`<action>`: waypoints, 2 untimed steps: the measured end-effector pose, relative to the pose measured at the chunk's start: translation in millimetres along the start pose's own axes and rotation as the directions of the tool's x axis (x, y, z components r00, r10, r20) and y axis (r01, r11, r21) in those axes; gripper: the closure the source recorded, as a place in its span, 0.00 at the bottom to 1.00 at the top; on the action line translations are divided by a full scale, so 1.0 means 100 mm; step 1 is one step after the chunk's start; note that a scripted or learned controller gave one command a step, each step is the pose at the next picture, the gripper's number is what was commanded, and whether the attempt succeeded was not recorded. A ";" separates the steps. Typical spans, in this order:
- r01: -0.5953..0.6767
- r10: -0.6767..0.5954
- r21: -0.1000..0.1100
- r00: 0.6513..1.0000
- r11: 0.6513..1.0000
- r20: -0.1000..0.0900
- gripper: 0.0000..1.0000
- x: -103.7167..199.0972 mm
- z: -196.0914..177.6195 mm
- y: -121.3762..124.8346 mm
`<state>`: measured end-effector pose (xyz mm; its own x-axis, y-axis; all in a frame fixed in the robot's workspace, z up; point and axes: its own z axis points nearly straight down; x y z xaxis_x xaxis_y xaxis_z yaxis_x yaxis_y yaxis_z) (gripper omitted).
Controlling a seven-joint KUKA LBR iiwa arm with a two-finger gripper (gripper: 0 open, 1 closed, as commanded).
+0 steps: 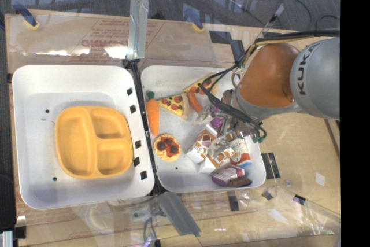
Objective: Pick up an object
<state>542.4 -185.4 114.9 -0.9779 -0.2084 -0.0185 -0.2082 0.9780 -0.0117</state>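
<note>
Camera view: I'm looking down on both bins. The arm (289, 75) is reaching in from the right and hanging over the right bin (173, 75). The gripper (231, 133) is sitting low over the clutter at that bin's right side, and honestly I'm not able to tell what state it's in or whether it's got anything. The wrist and cables are covering it from above.

The relation that matters: the pile of small packets (217, 150) is lying right under and just to the camera's left of the gripper, so that's what it's nearest to. The purple-brown wrapped bar (230, 176) is sitting just below that, against the bin's near wall.

The easier-looking targets are all further left. The carrot (152, 115) is lying along the divider side of the bin, long axis running up-down in the picture. The pizza slice (173, 104) is beside it, and the little round tart (166, 147) is below that, apart from the rest. Something hot-dog-like (195, 96) is poking out near the arm, partly cut off by it.

The left bin (34, 84) is holding a yellow divided tray (92, 141), well away from the gripper.

What's hard: the packets are overlapping, so I'm guessing where one ends and the next starts.
</note>
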 end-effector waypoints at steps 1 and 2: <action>-0.030 0.029 0.012 0.999 0.999 0.021 0.00 0.16 0.04 0.13; -0.096 0.095 0.004 0.995 0.995 0.021 0.00 0.28 0.09 0.59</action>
<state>502.5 -133.3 104.4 -0.9926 -0.1141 -0.0406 -0.1137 0.9934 -0.0135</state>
